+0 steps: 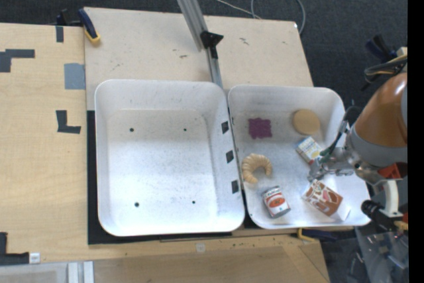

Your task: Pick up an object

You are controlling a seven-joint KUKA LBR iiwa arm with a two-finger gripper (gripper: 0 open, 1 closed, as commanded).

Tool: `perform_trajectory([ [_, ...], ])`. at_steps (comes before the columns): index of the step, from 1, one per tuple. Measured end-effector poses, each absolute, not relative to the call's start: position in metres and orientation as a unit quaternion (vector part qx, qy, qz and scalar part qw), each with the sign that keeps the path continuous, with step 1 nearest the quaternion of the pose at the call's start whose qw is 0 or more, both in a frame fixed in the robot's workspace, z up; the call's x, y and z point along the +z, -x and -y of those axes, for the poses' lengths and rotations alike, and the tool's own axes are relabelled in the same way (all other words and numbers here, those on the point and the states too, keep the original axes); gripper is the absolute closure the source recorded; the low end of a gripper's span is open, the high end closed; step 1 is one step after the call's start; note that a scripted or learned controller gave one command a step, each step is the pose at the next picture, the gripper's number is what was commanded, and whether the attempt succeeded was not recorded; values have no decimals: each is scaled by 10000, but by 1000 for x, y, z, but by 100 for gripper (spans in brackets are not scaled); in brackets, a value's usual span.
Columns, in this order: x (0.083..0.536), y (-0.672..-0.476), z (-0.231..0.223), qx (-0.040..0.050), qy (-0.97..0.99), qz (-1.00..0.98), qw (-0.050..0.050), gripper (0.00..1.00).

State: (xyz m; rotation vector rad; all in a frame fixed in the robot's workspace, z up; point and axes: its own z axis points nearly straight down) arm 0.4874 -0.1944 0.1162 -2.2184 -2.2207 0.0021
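bench [152, 50], right bin [285, 99]: end effector [320, 168] above carton [323, 199].

purple square [260, 128] | tan disc [306, 121] | red-and-white can [275, 201] | beige croissant [256, 167]

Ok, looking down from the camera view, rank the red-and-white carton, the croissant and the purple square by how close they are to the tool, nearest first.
1. Red-and-white carton: just below the tool, at the right bin's near right corner.
2. Croissant: farther left, mid-bin.
3. Purple square: farthest, up and left, near the divider.
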Motion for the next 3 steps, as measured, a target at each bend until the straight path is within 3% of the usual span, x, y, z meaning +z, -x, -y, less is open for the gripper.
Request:
perform_trajectory([
  [3, 266, -490, 195, -9, 7067, 7075, -28, 100],
])
